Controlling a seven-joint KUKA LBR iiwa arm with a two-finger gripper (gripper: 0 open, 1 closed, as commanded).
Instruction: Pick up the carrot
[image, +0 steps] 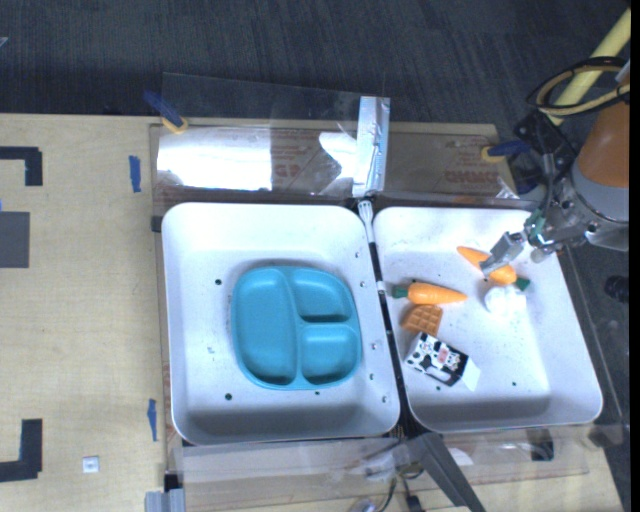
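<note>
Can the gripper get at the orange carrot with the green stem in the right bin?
Probably yes. The orange carrot lies uncovered on the bin floor, the waffle-like piece just below it, and the gripper hovers nearby up and right.

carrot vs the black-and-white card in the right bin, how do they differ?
The carrot is plain orange with a green stem end; the card is black and white, patterned. The carrot is rounded and tapered; the card is flat and roughly rectangular. The carrot lies higher in the view, near mid-bin; the card sits below it. Both rest in the right bin, at its left side.

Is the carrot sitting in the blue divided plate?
No, the carrot lies in the right bin, beside the centre divider, while the blue divided plate sits in the left bin.
</note>
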